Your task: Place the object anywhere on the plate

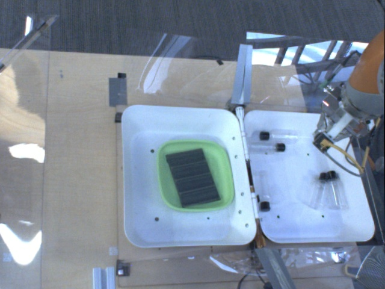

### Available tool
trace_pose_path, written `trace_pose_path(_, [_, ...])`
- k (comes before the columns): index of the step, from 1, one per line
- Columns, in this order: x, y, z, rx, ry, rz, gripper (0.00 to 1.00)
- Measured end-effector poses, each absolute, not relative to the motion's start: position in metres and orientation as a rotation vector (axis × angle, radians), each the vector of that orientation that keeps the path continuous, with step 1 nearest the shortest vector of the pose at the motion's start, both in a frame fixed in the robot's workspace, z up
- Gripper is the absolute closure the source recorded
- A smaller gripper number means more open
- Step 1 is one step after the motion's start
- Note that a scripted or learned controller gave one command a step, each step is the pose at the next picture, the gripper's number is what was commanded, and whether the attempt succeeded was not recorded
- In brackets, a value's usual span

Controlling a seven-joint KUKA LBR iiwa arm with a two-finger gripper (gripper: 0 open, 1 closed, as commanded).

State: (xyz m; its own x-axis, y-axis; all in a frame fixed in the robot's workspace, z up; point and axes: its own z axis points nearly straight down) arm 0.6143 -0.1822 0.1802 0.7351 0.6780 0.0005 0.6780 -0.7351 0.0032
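Note:
A dark grey ridged rectangular block [192, 177] lies flat in the middle of the green plate [165, 161], which sits in the left bin [135, 221]. My gripper [334, 127] hangs over the far right edge of the right bin [355, 221], well away from the plate and the block. I see nothing held in it.
In the right bin lie several clear tubes with black caps: two near the back left [264, 136] [280, 147], a pair toward the right [328, 176], and one by the divider at the front [263, 206]. A grey post [243, 74] stands behind the bins.

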Motion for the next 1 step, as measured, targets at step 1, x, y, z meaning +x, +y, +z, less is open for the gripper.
trace_pose_path(1, [0.6143,-0.1822,0.1802,2.924,1.142,0.003,0.0])
